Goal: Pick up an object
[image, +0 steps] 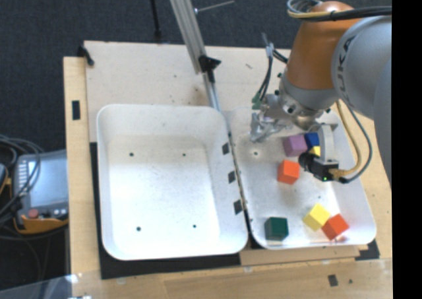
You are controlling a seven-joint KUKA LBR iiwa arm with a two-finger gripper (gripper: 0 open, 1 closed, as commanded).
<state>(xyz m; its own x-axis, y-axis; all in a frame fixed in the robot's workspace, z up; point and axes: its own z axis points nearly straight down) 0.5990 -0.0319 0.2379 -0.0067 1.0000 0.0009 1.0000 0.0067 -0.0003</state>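
A green block (276, 228) is seen at the right bin's (356, 189) front edge; the gripper (260, 127) hovers above, jaws' opening undeterminable.

- A pale wooden bench (132, 73) is carrying 2 shallow white bins, sitting side by side and touching.
- The left bin (105, 159) is lying on a black mat (94, 179).
- The right bin (359, 225) is sitting beside it.
- A slanted metal rail (188, 24) is rising from the bench's back.
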